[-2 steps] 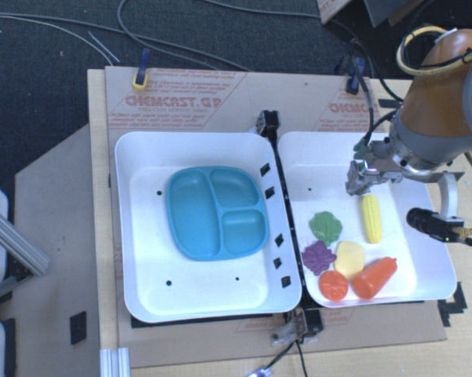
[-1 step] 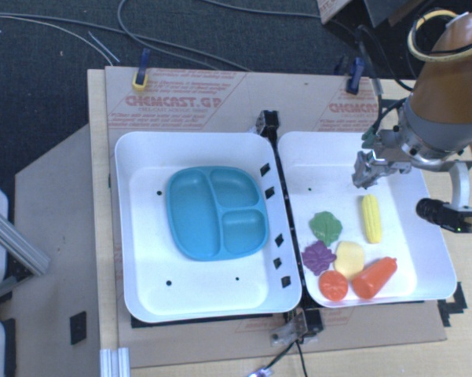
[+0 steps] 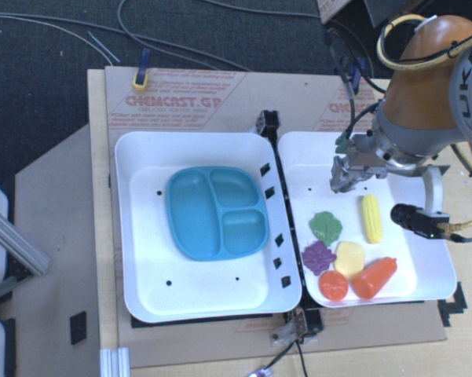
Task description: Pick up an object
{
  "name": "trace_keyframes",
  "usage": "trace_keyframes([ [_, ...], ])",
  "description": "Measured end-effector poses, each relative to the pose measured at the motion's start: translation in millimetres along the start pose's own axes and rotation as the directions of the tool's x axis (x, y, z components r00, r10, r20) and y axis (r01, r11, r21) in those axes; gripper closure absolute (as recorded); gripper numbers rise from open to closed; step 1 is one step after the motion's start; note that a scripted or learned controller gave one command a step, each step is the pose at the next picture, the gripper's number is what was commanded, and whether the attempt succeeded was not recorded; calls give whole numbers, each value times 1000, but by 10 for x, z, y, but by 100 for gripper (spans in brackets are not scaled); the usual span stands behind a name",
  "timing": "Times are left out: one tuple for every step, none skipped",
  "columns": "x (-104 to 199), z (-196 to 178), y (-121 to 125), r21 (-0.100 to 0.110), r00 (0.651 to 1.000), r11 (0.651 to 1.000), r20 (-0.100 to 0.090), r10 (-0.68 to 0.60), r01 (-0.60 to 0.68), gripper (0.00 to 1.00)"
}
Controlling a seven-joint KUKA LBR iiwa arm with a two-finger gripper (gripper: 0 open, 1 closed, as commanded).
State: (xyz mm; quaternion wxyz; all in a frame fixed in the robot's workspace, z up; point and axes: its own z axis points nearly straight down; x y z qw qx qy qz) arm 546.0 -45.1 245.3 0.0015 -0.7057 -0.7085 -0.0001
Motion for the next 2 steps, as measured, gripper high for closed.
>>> trace_keyframes([
  [564,-39,-100,0,1000,1000,-1,-3,3,100],
  [1138,162,-168,3,1000,1000,-1,-3,3,100],
])
